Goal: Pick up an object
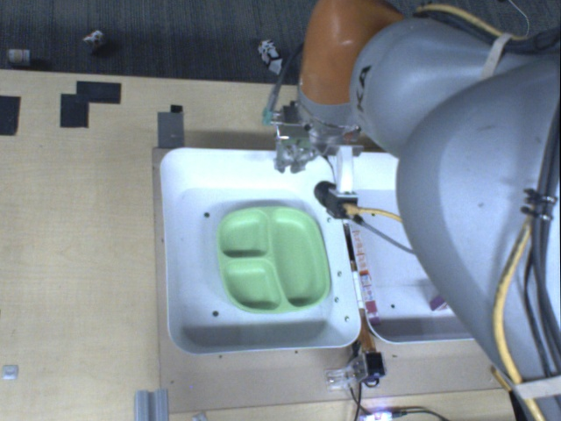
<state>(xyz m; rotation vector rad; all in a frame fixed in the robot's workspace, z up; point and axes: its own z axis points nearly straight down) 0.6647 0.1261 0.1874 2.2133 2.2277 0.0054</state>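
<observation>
The green tray (273, 258) lay flat in the left bin (175, 235). The gripper (294, 158) hung past the tray's far edge, holding nothing; I could not tell how wide its fingers were.

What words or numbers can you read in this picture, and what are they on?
None can be read.
Strip along the wall between the two white bins: red marks, too small and blurred.
Green tray: no writing.
Orange band on the arm: no writing.
</observation>
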